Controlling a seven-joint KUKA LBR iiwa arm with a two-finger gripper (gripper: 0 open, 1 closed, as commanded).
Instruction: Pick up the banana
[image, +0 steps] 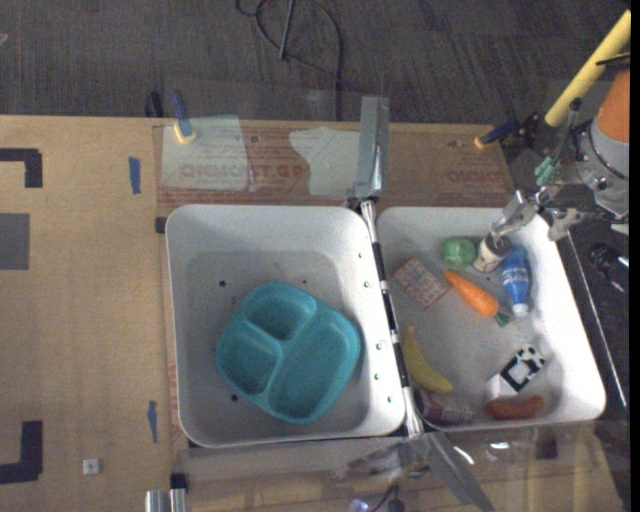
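Item 1, gripper (497, 243): carried on the grey arm (600, 160) entering from the view's right, poised over the far part of the right bin (585, 395). Whether it is spread or pressed together cannot be told from this angle; nothing is visibly pinched in it.

Item 2, banana (423, 365): yellow, lying flat on the floor of the right bin, against the bin's left wall. It sits well apart from the gripper, toward the near-left of it, untouched.

Item 3, green round object (459, 251): just left of the gripper, on the bin floor.

Item 4, blue bottle (515, 281): lying just beside the gripper, on its near side, cap pointing toward the near edge.

Item 5, carrot (472, 294): orange, lying on a slant near the gripper, between the bottle and a pinkish flat packet (420, 282) further left.

Item 6, black-and-white block (523, 367): well nearer the camera than the gripper, with a reddish sausage-shaped object (516, 406) beyond it at the bin's near edge.

Item 7, left bin (190, 240): well left of the gripper, holding 1 teal divided plate (288, 350) with 3 compartments.

Item 8, bench (80, 300): tan surface bearing both bins, with blue tape marks.
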